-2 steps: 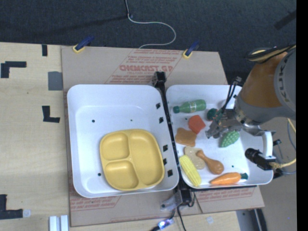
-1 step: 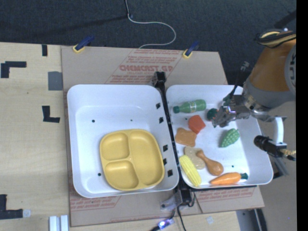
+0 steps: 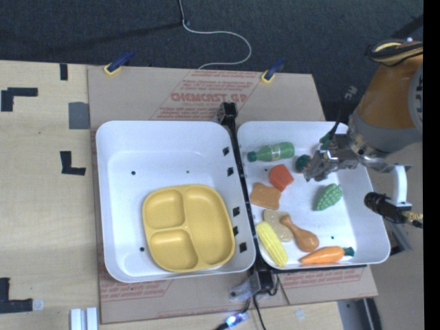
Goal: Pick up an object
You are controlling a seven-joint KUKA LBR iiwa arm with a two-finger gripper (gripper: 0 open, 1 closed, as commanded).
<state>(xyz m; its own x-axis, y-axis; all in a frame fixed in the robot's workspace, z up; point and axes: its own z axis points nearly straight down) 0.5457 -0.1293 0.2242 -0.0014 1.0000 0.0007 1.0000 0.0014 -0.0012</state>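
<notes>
The right bin [image 3: 364,215] holds several toy foods. A green bottle [image 3: 271,152] lies at its back, with a red piece [image 3: 280,177] and a tan toast slice [image 3: 265,196] in front of it. A bumpy green piece [image 3: 328,196] lies mid-right. A drumstick [image 3: 300,234], a corn cob [image 3: 271,243] and a carrot [image 3: 323,255] lie along the front. My gripper [image 3: 318,165] hangs over the bin's back right part, just right of a small dark green item [image 3: 302,162] and above the bumpy green piece. I see nothing held in it.
A yellow divided plate [image 3: 187,227] lies in the left bin [image 3: 120,163]. The grey and orange arm [image 3: 388,108] comes in over the right bin's far right corner. A black divider [image 3: 235,163] runs between the bins.
</notes>
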